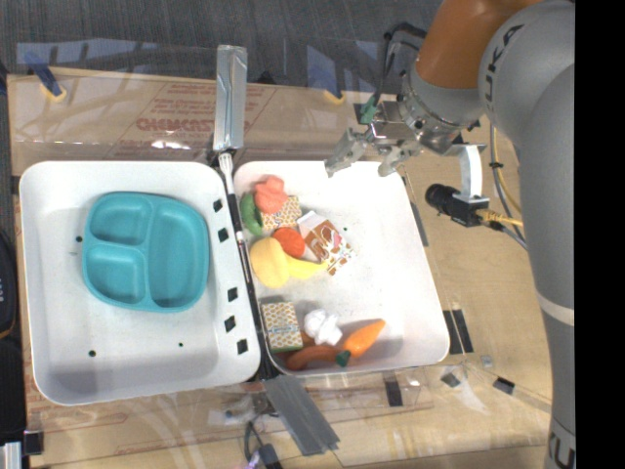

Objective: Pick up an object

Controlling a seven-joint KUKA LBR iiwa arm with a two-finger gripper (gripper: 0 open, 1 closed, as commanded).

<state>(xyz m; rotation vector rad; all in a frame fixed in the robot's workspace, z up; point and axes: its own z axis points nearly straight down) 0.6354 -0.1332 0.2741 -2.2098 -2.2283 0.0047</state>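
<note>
Several toys crowded the right bin's [415, 262] left side; the hand [366, 159], open and empty, should have descended on the outermost carrot [363, 337].

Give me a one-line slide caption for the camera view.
Open gripper hovers over the right bin's far edge, toy food piled along its left side; teal plate in the left bin.

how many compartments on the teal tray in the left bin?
3. The teal tray lies in the left bin: one small compartment at upper left, one below it at lower left, and one large compartment along the right side.
</note>
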